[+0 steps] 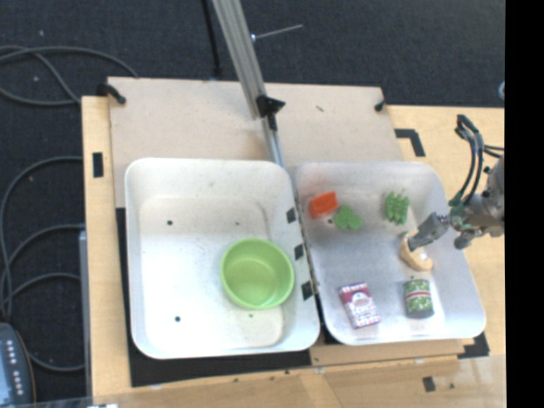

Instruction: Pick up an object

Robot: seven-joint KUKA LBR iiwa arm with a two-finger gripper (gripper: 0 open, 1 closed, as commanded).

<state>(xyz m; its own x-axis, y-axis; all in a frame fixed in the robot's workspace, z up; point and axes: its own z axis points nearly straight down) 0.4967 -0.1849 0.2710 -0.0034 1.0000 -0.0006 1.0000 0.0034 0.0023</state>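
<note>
1. Beige object [416, 258] lies by the right bin's [463, 313] right wall, apart from the other items, so I judge it the likely target.
2. My hand [423, 235] sits just above it, touching or nearly so; I cannot tell its state.

Two white bins on wooden bench [212, 113]: left bin [170, 194], right bin [442, 313], touching side by side. Metal pole [238, 45] slants from top down to the gap between bins. Black cables [38, 83] on dark floor at left. Dark device [13, 368] at bottom-left corner.
</note>
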